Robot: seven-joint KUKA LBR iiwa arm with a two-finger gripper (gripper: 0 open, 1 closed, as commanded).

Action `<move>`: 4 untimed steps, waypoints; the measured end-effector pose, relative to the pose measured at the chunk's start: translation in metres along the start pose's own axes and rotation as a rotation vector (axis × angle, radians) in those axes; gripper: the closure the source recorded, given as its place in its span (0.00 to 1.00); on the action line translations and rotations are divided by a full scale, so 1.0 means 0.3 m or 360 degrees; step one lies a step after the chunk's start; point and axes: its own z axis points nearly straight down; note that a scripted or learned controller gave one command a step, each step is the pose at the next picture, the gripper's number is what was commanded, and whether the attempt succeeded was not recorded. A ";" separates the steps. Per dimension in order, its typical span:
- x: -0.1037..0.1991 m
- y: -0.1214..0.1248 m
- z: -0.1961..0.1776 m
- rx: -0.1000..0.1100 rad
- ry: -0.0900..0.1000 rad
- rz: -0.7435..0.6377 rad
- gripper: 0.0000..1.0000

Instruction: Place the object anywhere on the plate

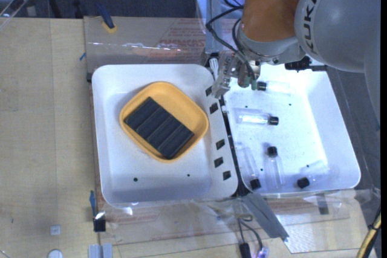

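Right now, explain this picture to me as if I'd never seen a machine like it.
One camera looks down at a slant on a bench. The big grey and orange thing is a robot arm reaching in from the right; its gripper, a two-finger claw, hangs over the seam between two shallow white bins. The left bin holds a yellow plate with a dark ribbed pad on it. The right bin holds several small clear vials with black caps. I can't tell whether the claw grips anything.

Plate (164, 121) in left bin (109, 130); several vials (257, 119), apparently, in right bin (338, 148).
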 end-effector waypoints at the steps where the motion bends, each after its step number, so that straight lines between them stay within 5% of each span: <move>1: 0.037 0.020 -0.001 0.0000 0.0005 -0.0288 1.00; 2: 0.037 0.018 -0.001 0.0000 0.0005 -0.0287 0.00; 3: -0.034 -0.170 -0.001 0.0000 0.0000 -0.0531 0.00; 4: -0.041 -0.169 -0.041 -0.0009 -0.0012 -0.0523 1.00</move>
